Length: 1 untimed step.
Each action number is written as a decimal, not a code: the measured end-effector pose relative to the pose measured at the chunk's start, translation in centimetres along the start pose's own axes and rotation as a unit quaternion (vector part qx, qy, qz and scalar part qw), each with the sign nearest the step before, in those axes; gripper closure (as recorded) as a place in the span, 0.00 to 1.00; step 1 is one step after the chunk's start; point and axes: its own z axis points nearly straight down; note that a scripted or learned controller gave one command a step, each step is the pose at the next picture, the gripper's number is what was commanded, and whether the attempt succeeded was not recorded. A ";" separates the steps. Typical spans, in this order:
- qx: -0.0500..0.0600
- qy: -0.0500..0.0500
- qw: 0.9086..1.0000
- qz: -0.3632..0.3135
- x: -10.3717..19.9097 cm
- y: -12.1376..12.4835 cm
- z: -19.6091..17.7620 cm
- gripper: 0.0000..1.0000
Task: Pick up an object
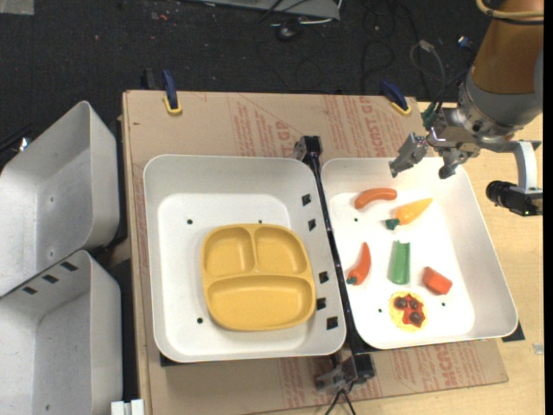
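My gripper [429, 158] hangs open above the far edge of the right bin [491, 258], nothing between its fingers. Below it in that bin lie an orange-red sausage [375, 197], a yellow-orange carrot [409, 212], a red chili pepper [360, 264], a green cucumber piece [399, 262], a small red block [437, 281] and a yellow pizza slice with red toppings [408, 310]. The sausage and carrot are the nearest, just below and left of the fingers.
The left bin [173, 206] holds a yellow divided plate [257, 277]. A black divider [326, 232] runs between the bins. Two white containers [52, 258] stand off the bench at the left. The arm's orange band [510, 24] rises at the upper right.
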 end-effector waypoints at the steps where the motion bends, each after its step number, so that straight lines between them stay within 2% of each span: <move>1: -0.006 -0.001 1.000 -0.001 0.0 0.2 -0.7 0.00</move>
